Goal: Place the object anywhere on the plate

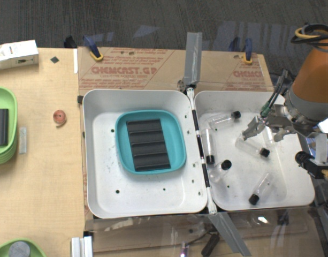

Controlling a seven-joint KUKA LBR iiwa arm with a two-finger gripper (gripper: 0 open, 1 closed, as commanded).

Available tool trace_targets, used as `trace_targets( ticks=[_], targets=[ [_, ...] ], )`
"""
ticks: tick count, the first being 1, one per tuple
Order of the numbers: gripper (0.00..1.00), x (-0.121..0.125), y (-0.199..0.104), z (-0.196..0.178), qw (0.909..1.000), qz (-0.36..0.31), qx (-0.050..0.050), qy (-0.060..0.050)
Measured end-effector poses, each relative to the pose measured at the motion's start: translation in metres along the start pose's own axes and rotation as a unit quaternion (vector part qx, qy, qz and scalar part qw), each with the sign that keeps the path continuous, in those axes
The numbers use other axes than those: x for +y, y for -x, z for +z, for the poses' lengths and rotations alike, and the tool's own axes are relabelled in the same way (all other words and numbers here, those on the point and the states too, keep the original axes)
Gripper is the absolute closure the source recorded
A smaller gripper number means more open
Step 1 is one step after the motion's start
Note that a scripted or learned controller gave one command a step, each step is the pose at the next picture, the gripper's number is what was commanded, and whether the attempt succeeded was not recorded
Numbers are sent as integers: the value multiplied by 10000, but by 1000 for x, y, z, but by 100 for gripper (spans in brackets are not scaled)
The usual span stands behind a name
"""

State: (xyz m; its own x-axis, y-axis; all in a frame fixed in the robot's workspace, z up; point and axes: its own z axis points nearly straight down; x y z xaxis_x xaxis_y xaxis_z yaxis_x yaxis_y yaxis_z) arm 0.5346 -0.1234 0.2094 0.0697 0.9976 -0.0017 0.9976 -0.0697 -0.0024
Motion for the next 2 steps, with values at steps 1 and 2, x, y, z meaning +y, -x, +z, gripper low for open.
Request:
trace_targets(
  ticks=[1,2],
  targets=[
    [0,28,48,-22,9976,-696,-3,10],
    [0,63,95,-32,9987,-516,-2,8]
  ],
)
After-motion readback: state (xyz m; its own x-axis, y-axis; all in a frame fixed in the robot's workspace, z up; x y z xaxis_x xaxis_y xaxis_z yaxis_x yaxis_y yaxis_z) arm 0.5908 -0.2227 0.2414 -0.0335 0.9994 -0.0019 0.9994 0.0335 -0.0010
